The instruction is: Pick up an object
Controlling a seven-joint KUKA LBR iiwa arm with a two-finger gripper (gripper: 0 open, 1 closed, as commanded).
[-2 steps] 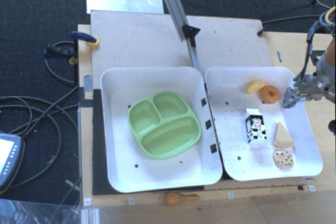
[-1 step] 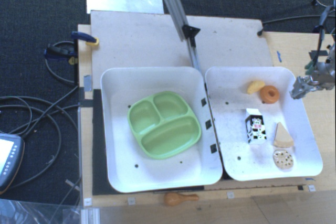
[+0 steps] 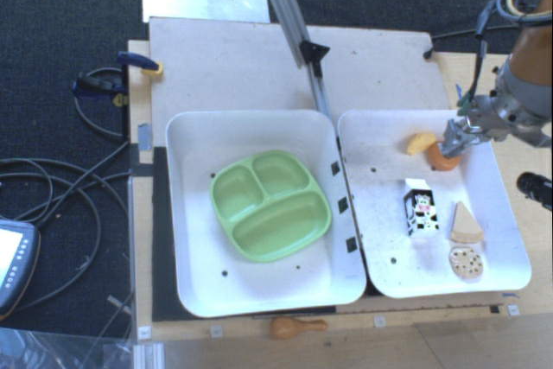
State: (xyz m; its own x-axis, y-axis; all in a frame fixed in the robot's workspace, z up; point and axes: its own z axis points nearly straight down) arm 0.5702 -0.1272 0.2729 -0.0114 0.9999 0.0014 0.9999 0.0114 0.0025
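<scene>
My gripper [image 3: 455,143] hangs over the far right part of the right bin [image 3: 492,186], directly above an orange piece [image 3: 443,160] that lies beside a yellow piece [image 3: 421,143]. Further forward in the same bin lie a small black-and-white carton [image 3: 421,212], a tan wedge [image 3: 466,225] and a speckled cookie [image 3: 467,262]. The left bin [image 3: 190,186] holds a green divided plate [image 3: 271,205].
A grey pole [image 3: 289,9] slants across the board behind the bins. Cables and a clamp [image 3: 117,82] lie at the left, off the bench. A tan toy piece [image 3: 296,326] rests in front of the bins near the bench's front edge.
</scene>
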